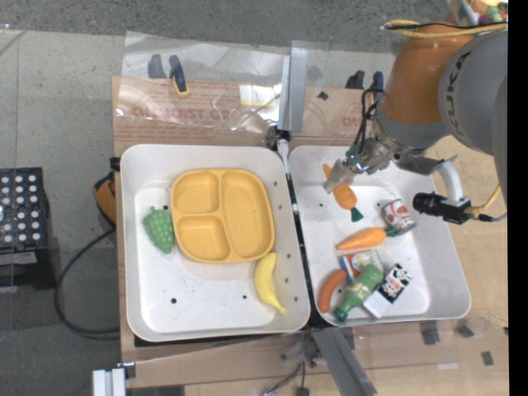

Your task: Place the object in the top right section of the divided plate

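A yellow divided plate (223, 214) with three sections lies in the left bin (140, 304), and nothing rests in it. My gripper (339, 179) hangs over the upper left part of the right bin (445, 304), reaching in from the right. A small orange carrot with a green top (346, 197) is directly under the gripper's tip, touching or nearly touching it. I cannot tell whether the carrot is gripped or simply lying on the bin floor.
Green grapes (159, 228) lie left of the plate, and a banana (267, 281) lies at its lower right. The right bin also holds a larger carrot (361, 239), a can (398, 215), a green bottle (357, 289), a sausage (331, 289) and a black-and-white box (396, 283).
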{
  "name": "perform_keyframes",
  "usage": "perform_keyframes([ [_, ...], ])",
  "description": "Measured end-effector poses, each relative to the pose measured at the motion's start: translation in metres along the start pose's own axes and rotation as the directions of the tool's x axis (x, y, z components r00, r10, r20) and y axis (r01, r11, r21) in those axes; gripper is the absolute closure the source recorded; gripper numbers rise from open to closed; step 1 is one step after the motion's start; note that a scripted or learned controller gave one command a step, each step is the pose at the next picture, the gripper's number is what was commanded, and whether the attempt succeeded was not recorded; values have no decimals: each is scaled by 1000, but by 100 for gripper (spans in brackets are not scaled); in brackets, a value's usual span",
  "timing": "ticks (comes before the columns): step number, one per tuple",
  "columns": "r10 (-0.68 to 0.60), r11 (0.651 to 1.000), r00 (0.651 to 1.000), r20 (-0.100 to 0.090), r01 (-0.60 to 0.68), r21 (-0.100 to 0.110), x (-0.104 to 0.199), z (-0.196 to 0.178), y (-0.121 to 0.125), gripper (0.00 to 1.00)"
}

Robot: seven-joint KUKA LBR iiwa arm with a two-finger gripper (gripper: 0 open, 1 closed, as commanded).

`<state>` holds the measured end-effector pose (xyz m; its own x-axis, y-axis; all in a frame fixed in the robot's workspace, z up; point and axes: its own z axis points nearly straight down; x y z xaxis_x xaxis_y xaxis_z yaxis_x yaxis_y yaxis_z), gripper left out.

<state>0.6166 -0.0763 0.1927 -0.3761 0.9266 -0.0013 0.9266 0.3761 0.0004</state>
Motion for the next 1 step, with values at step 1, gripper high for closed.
perform_keyframes([
  [1, -42, 999, 999, -1, 42, 0, 66, -24, 28, 100],
])
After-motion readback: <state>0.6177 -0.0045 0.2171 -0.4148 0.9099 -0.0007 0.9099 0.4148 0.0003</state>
